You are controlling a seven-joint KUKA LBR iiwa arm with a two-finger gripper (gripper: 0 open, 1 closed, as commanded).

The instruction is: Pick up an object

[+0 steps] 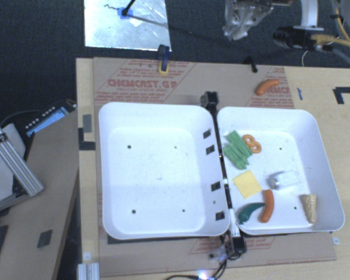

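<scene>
The right bin holds several small items: green beans, an orange pretzel, a yellow cheese square, a silver can lying on its side, an orange sausage, a dark green pepper and a beige cone. My gripper hangs high at the top of the view, well beyond the bins' far edge, with nothing seen between its fingers.
The left bin sits beside the right one, joined by black clips along the divider. Another orange sausage lies on the cardboard behind the right bin. A yellow and blue clamp stands at the back.
</scene>
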